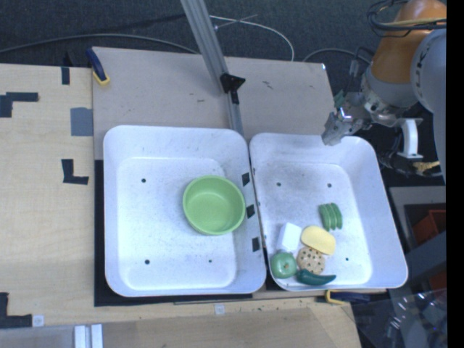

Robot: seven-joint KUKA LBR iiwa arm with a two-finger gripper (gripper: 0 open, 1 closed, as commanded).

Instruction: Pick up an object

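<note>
Objects [319, 239] clustered in the right bin's [362, 194] near corner are not yet approached by the gripper [335, 130], whose state cannot be told; a descent is needed.

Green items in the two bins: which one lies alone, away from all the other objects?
The green bowl, alone in the left bin. The ridged green piece, green ball and dark green pepper cluster in the right bin.
</note>
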